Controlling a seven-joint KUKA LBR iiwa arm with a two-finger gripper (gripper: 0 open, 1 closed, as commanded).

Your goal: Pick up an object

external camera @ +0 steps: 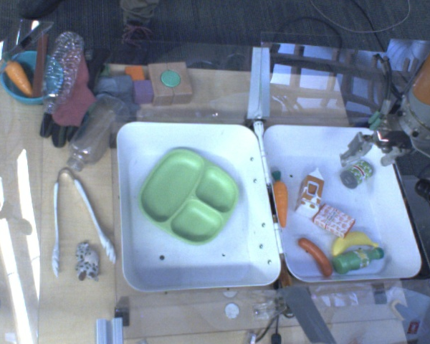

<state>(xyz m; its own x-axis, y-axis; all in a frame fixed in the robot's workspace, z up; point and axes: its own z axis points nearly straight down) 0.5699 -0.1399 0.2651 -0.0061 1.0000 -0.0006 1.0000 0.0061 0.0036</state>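
Two white bins sit side by side, and the carrot lying along the seam-side wall of the right bin serves as the landmark.

Nearest the camera, right of the carrot and lower in the view, lie one red sausage, one green bottle on its side and one yellow banana touching the bottle's upper edge. Just above them rests one pink patterned box. Right beside the carrot stands one small milk carton. Farther back and well to the carrot's right lies one tin can with a green label. That makes seven things in the right bin.

The gripper hangs just above the can, its fingers slightly spread with nothing between them; the can is not held.

Left of the carrot, the left bin holds one thing, a green divided plate with three compartments.
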